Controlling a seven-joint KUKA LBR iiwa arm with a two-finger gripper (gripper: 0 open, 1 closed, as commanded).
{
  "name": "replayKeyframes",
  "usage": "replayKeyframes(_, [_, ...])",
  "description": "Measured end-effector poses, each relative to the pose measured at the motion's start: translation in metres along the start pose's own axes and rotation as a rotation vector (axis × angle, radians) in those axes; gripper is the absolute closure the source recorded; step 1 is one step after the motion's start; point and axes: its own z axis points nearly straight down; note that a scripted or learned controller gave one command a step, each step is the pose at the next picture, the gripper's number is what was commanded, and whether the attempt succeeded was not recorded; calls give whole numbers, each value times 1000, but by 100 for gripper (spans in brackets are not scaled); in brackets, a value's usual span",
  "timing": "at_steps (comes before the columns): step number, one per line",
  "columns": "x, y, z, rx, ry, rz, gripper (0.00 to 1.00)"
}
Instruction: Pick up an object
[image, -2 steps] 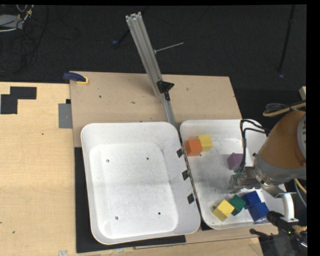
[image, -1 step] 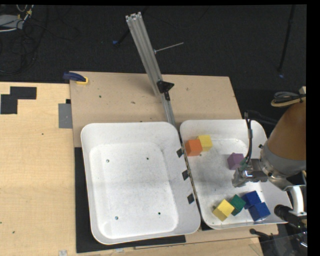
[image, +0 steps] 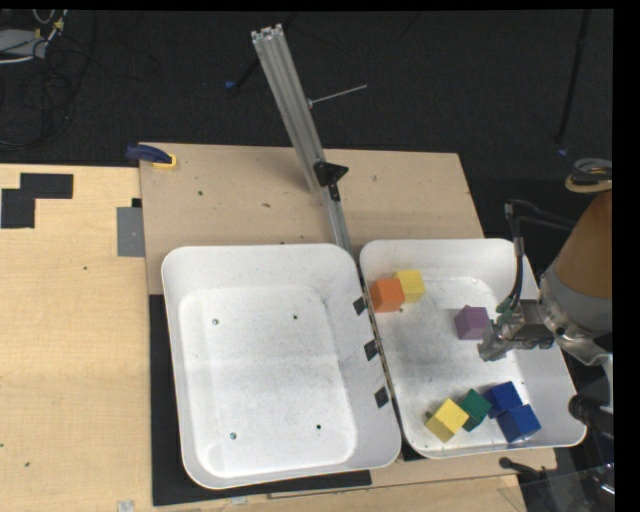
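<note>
Jaws too blurred to judge; I would centre the gripper over the purple cube first.

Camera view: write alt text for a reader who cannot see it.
The gripper hovers beside a purple block in the right bin, which also holds orange, yellow, green and blue blocks. The left bin sits alongside.

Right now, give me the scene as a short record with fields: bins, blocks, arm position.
right bin: holds all the blocks
far-left group: orange block touching yellow block
middle: purple block, alone
near group: second yellow block, green block, two blue blocks
gripper: low over the right bin, just right of the purple block
left bin: white
</note>
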Motion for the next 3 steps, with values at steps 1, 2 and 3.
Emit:
replayKeyframes(1, [41,13,0,5,2,-3,100])
replayKeyframes(2, [82,29,-2,5,2,-2,100])
replayKeyframes(3, [136,40,-14,5,3,-4,100])
